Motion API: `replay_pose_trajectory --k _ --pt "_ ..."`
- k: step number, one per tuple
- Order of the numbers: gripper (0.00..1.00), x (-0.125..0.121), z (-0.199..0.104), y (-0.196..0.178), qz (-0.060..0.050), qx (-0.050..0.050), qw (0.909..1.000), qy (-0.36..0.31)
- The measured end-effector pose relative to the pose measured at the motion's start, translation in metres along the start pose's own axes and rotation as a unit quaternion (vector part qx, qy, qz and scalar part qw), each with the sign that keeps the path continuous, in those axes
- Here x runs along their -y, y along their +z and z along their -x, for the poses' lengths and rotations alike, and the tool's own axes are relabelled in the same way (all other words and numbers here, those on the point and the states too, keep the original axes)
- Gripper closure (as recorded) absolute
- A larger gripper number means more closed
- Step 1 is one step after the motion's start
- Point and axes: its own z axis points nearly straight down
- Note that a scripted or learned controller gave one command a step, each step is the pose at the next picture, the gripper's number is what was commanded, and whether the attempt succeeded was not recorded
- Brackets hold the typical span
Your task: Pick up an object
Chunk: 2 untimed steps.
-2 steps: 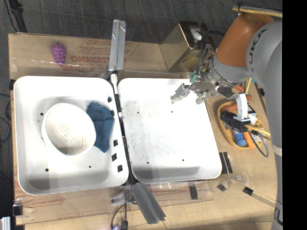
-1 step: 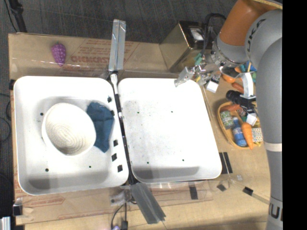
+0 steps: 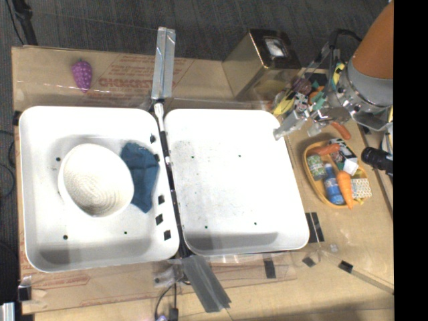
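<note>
White woven dome-shaped hat (image 3: pixel 97 179) and blue crumpled cloth (image 3: pixel 141 174) are lying in left shallow white bin (image 3: pixel 40 246); end effector (image 3: pixel 294 121) state unclear.

Bright even light, slightly soft focus

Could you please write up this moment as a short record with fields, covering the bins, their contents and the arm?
left bin: holds a white woven cap and a blue cloth, the cloth touching the cap's right side
right bin: white floor with dark specks
arm: enters from the right, hand at the right bin's top right corner
hand contents: nothing seen between its fingers
outside the bins: purple object on the bench behind the left bin; yellow tray of small items to the right
</note>
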Motion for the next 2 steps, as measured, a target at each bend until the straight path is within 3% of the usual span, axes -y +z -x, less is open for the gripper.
replay_pose_trajectory --k 1,2 --pt "0.0 0.041 -0.01 -0.048 0.002 0.001 0.9879 -0.155" --pt "0.0 -0.042 -0.016 -0.059 0.0 0.0 0.9996 0.028"
